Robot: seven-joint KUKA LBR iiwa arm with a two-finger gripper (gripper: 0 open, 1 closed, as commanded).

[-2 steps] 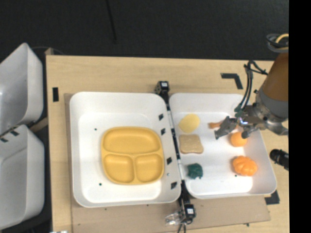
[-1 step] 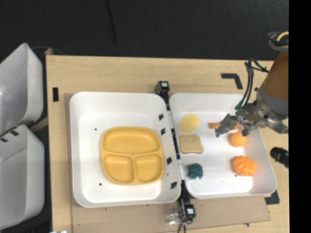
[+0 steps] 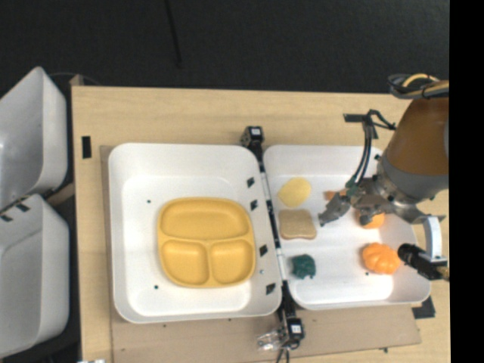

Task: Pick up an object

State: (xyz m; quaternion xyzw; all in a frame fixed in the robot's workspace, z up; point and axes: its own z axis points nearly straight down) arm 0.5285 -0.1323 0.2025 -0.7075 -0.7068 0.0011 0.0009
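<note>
No readable brand, label or writing anywhere on the things or the bins.

On the wooden surface, two shallow white bins side by side, joined along the middle by black clips. In the left bin, one yellow divided tray with a long compartment at the back and two smaller ones at the front, lying flat near the bin's middle, nothing in its compartments.

In the right bin, several small things well apart from each other: a pale yellow rounded piece near the back left, a tan bread-like slice just in front of it, a dark green lump near the front left corner, an orange pumpkin-like object toward the front right. A further small orange bit just beside the arm's wrist, partly hidden.

Above the right bin's right half, the grey arm with its orange band, the hand low and pointing left toward the bread-like slice, close to it yet apart. Cannot tell whether the hand is wide or narrow; nothing seen held in it.
</note>
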